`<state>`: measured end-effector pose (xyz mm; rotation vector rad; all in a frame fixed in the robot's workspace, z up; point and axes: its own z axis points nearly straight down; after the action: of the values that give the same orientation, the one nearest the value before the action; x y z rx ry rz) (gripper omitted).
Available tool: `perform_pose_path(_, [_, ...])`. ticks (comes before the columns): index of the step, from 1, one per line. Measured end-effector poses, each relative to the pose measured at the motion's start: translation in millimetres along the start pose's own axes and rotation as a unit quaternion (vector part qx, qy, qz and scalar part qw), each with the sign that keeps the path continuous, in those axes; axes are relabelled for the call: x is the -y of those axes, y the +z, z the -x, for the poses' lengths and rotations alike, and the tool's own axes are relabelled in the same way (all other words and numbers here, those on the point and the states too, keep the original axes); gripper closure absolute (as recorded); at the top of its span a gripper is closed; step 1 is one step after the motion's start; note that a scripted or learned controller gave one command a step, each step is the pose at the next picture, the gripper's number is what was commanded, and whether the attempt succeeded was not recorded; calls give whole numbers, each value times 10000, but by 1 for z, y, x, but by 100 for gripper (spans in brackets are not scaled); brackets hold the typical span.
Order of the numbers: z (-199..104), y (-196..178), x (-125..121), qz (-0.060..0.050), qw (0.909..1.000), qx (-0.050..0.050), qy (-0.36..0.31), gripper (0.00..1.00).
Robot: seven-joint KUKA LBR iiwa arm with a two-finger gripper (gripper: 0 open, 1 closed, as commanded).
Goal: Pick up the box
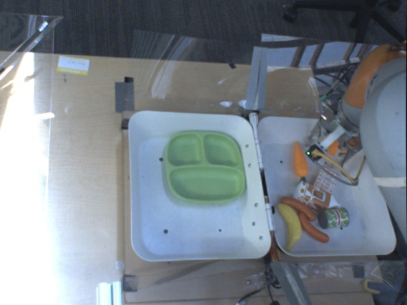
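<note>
From my feed I see the arm (pixel 381 113) coming in from the right, its orange band (pixel 365 68) high over the far right corner of the right bin (pixel 375 243). The pincer (pixel 324 146) hangs low over that bin's far half, wrapped in cables, and I cannot tell whether it is open or closed; nothing is visibly clamped in it.

The box (pixel 316 192), a small carton with red and white print, lies flat on the bin floor just below the pincer in the picture, toward the near side, and apart from it. A thin yellowish loop of cable or wire (pixel 340 170) runs between the pincer and the box's far end.

Just left of the pincer lies 1 orange carrot (pixel 299 159), close beside it. Further toward the near side, past the box, I count 2 reddish sausages (pixel 305 218), touching a yellow banana (pixel 291 225) on their left. A small can with a green label (pixel 334 218) lies on its side just right of the sausages, near the box's lower end.

Well to the pincer's left, across the divider, the left bin (pixel 149 234) carries 1 green plate with 3 compartments (pixel 205 167).
</note>
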<state>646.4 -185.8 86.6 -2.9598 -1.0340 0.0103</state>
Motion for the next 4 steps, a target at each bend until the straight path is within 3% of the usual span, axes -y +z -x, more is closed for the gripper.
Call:
perform_pose_path(1, [-7, 0, 59, 55, 9884, -52, 1518, 0])
perform_pose_path(2, [18, -1, 137, 59, 9946, -68, 1031, 0])
perform_pose_path(3, [5, 0, 46, 71, 9963, -41, 852, 0])
perform_pose_path(4, [2, -12, 46, 90, 9967, -54, 802, 100])
